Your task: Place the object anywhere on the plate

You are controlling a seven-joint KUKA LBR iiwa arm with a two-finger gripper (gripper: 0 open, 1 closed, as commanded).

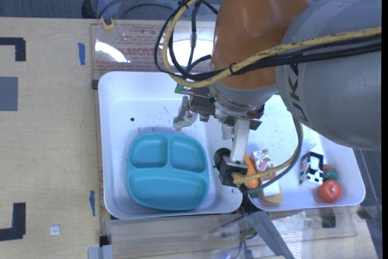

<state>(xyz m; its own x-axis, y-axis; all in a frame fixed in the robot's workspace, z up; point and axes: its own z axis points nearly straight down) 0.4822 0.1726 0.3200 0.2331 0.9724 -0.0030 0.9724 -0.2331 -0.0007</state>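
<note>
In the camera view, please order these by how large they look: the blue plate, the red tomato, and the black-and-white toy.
1. Blue plate, clearly the largest.
2. Black-and-white toy and red tomato: they look about alike, so I do not rank them.

We counted two shallow white plastic bins (115, 130), one light-blue three-compartment plate (167, 171), one red tomato-shaped toy (330, 190) and one black-and-white patterned object (312, 169).
</note>
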